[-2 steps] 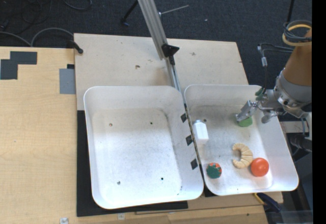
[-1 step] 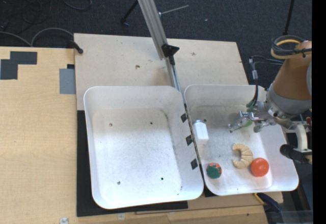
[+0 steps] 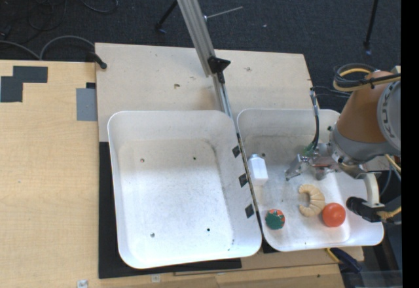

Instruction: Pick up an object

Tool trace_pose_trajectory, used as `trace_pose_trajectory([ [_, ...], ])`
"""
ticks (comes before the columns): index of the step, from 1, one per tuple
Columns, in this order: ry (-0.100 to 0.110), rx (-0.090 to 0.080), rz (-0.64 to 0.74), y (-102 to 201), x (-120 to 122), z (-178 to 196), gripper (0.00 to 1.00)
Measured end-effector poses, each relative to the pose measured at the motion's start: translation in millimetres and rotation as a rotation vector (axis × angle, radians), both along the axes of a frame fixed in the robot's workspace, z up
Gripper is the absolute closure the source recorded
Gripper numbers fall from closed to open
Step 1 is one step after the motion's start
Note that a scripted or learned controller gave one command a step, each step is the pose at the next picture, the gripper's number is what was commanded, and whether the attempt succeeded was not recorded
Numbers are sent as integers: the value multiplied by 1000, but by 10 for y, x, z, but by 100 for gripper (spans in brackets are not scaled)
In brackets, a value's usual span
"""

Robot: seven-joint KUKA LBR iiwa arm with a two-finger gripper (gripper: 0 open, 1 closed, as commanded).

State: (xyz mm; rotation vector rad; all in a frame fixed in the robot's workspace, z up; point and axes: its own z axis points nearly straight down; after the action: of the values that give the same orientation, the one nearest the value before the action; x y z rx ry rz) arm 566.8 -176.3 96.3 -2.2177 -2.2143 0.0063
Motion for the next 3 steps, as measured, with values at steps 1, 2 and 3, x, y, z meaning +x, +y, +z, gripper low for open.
trace_pose_trajectory([
  [1,-4,-1,-6,-18,8,133,100],
  [2,-12,-4,4,-38,55,761,100],
  [3,-10,-3,2,-48,62,1107,100],
])
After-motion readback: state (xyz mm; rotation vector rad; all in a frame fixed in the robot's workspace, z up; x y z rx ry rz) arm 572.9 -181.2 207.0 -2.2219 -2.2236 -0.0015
